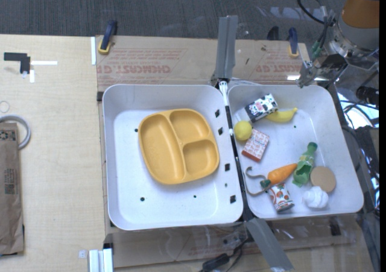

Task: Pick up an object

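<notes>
The right bin point(338, 117) holds several small items: a black-and-white cow-patterned box point(262, 107), a banana point(281, 115), a lemon point(242, 130), a red-and-white packet point(256, 145), a carrot point(280, 173), a green bottle point(306, 160), a tan round disc point(322, 178), a small can point(281, 198) and a white crumpled lump point(315, 197). My gripper point(318, 69) hangs at the far right corner of that bin, above its rim and well apart from the items. Nothing shows between its fingers.
The left bin point(120, 162) carries a yellow divided plate point(178, 145). A grey post point(226, 47) rises behind the seam between the bins. Cardboard point(157, 63) lies behind the bins. A brown paper bag point(9, 180) rests on the bench at far left.
</notes>
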You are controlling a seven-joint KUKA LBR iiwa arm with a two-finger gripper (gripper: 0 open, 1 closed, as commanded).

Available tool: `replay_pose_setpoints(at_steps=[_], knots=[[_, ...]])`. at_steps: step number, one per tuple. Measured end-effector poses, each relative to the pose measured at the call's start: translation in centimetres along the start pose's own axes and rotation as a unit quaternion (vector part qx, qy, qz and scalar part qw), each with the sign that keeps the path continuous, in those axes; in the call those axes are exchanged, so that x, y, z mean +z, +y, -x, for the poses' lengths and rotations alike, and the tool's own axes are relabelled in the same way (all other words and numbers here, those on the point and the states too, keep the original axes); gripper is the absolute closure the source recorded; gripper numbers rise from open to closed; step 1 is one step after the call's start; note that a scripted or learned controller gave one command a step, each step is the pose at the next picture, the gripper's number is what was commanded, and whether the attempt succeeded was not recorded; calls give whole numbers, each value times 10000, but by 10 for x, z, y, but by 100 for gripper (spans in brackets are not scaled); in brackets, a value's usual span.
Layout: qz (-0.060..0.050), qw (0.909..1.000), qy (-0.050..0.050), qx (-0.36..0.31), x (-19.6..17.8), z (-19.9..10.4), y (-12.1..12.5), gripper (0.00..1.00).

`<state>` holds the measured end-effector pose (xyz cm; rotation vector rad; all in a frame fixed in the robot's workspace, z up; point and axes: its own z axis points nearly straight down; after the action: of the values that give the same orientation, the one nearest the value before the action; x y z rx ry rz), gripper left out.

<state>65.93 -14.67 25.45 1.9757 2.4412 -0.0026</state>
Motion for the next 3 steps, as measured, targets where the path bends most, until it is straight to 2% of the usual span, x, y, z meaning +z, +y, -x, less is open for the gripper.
replay_pose_setpoints(at_steps=[1, 2, 3], knots=[[-1, 9988, 4, -486, 11, -56, 12, 100], [2, 9925, 3, -1223, 14, -130, 28, 100], [17, 9565, -7, -2917, -57, -104, -3, 100]])
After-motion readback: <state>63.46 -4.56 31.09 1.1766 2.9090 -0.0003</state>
